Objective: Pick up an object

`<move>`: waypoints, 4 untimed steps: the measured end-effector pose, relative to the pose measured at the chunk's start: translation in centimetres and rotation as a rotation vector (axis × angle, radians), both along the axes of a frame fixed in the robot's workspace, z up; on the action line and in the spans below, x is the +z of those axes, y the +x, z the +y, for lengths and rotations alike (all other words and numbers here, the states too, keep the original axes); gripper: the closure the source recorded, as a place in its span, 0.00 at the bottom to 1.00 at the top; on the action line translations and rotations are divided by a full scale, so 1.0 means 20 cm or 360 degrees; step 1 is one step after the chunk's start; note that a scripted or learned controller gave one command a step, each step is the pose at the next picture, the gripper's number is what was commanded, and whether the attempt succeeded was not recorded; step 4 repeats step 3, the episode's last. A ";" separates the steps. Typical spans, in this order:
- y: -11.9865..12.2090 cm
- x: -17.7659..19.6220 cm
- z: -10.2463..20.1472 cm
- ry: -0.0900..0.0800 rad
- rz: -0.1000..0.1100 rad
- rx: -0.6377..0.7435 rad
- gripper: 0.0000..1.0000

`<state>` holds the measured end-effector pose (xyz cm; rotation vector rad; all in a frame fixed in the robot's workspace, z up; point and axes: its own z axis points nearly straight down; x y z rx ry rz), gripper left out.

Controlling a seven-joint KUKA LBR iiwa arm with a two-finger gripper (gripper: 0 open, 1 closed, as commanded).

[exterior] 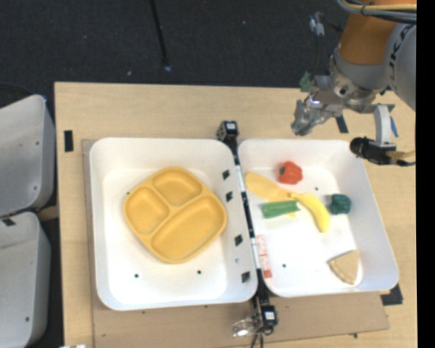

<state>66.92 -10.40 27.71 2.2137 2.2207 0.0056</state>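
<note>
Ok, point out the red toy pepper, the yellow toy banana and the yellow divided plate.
Red toy pepper [291, 172], camera view, its body.
Yellow toy banana [315, 210], camera view, mid-curve.
Yellow divided plate [175, 246], camera view, near rim.

Small toy foods [308, 203] in right bin [373, 216]

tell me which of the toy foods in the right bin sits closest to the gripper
The red tomato-like piece, at the far end of the right bin. It lies nearest the gripper; the banana and the green pieces sit further forward.
</note>
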 end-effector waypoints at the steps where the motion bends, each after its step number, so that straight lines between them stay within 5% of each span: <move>1: -0.01 -0.06 0.29 0.0002 0.0012 0.0004 1.00; 3: -0.08 -0.11 0.79 0.0004 0.0010 0.0006 1.00; 4: -0.08 -0.11 0.79 0.0004 0.0010 0.0006 1.00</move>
